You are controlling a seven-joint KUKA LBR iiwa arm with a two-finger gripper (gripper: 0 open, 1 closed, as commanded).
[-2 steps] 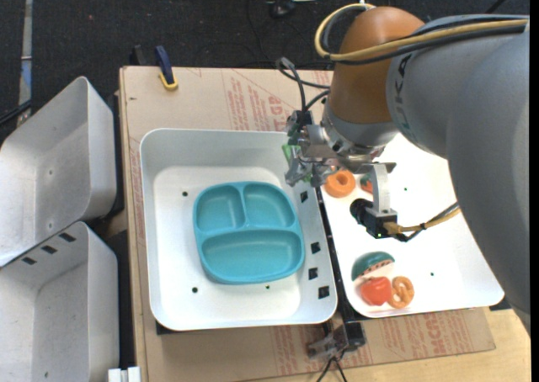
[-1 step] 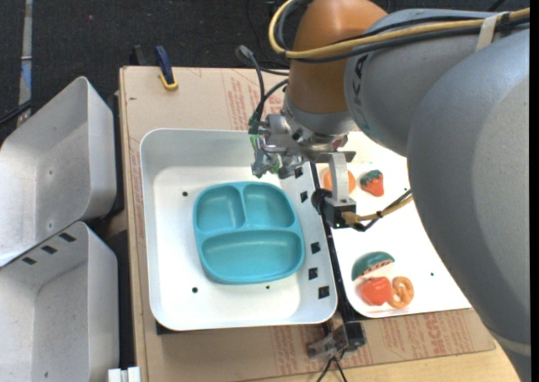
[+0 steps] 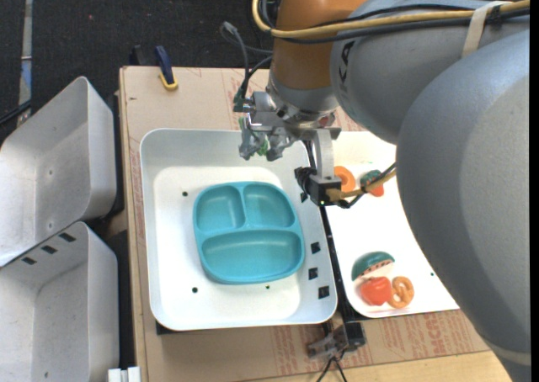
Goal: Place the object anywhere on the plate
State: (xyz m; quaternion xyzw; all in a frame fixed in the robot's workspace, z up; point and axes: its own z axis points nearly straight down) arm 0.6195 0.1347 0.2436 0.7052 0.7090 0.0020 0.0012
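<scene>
Plate (image 3: 248, 233), teal with 3 compartments, lies in the middle of the left bin (image 3: 160, 229) with nothing on it, so the placing is not yet done. Which object is meant I cannot say for certain. 5 small pieces lie in the right bin (image 3: 370, 225): an orange piece (image 3: 344, 177) and an orange-and-green piece (image 3: 373, 183) near its back left corner, and a green-topped piece (image 3: 373, 264), a red piece (image 3: 377, 291) and an orange ring (image 3: 402, 290) toward the front. The claw (image 3: 261, 143) hangs over the back of the left bin, seen just beyond the plate's far edge. I judge the step in hand to be either the carry to the plate or a pass with nothing aboard. If it has an object, the good way is to bring the claw a little toward the front until it stands over the middle of a compartment. Then it should come down low and let go only near the surface, so the piece does not bounce over the raised rim into the bin. The wide front compartment leaves most room for error. The claw's tip is small and cluttered, with a speck of green amid the grey. I cannot tell how far open it is, nor whether it holds anything.
</scene>
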